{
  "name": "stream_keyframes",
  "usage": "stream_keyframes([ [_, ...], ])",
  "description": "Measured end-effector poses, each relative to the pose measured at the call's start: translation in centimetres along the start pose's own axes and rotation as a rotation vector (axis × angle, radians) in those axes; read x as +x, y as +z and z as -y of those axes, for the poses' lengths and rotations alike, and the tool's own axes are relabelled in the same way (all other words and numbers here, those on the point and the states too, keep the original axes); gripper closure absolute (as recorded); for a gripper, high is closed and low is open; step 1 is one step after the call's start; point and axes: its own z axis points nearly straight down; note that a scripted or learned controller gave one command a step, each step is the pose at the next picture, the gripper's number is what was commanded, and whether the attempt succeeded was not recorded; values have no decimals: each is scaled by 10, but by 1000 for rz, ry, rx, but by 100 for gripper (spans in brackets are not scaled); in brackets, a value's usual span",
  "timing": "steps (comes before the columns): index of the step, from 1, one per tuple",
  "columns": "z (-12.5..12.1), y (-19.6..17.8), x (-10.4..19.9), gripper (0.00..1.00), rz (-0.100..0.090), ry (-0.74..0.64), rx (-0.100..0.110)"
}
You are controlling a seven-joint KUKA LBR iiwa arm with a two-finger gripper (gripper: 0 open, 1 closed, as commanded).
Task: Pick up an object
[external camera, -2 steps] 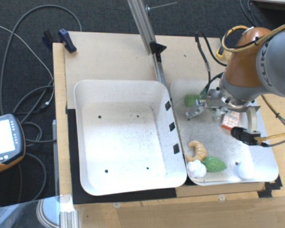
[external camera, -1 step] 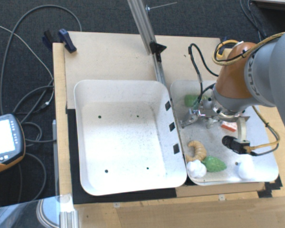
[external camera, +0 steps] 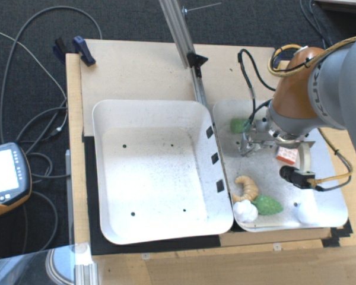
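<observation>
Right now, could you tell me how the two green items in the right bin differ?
The far green item lies at the bin's back, beside the gripper, and looks small; the near green item lies at the front, looks larger, and rests beside a white ball. Both are green and lie in the right bin.

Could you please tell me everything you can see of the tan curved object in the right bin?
The tan curved object looks like a small ridged, croissant-like toy, matte and pale brown. It lies flat near the front left of the right bin, bent into a hook. A white round object sits just below it, a green object beside it.
</observation>
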Motion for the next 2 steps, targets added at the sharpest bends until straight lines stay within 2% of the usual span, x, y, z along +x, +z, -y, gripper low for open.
stream_keyframes([
  [1, -3, -46, -7, 100, 3, 0, -7],
  [2, -7, -110, -11, 100, 3, -1, -9],
])
